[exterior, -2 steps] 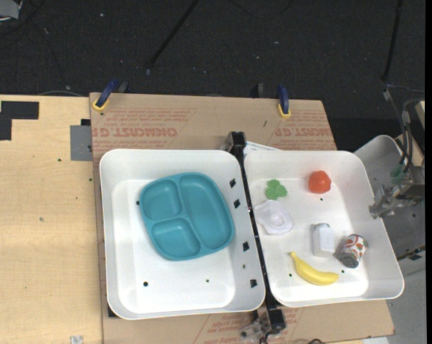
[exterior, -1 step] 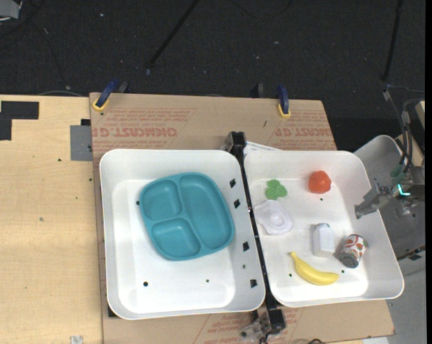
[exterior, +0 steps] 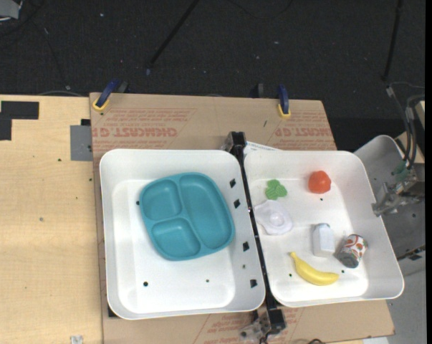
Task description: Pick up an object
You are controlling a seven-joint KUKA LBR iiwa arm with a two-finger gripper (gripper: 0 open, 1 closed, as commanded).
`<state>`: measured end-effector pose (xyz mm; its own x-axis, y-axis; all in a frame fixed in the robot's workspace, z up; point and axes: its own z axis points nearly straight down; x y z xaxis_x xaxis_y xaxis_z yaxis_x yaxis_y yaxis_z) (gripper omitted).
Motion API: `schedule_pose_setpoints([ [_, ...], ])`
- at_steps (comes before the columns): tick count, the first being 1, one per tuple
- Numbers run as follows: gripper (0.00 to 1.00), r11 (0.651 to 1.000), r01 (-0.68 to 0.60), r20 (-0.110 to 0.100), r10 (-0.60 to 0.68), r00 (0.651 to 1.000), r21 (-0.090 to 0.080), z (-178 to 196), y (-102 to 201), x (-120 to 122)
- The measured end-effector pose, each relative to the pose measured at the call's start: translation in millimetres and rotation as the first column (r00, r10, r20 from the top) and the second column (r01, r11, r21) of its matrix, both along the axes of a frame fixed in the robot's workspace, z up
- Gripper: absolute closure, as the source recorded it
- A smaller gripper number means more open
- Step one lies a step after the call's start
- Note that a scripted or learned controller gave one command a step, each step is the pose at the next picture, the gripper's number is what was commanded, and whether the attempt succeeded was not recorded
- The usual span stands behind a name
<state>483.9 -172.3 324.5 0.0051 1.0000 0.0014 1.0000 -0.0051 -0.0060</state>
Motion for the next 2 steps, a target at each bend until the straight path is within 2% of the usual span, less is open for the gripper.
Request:
schedule_pose_setpoints([
  [1,1.0,1.0,-0.012,0.013,0.012,1.0,0.0,79.6,83.5,-7.5],
  [2,1.0,1.0,-0.008,0.016,0.008,1.0,-0.001,196.7,120.0,-8.4],
])
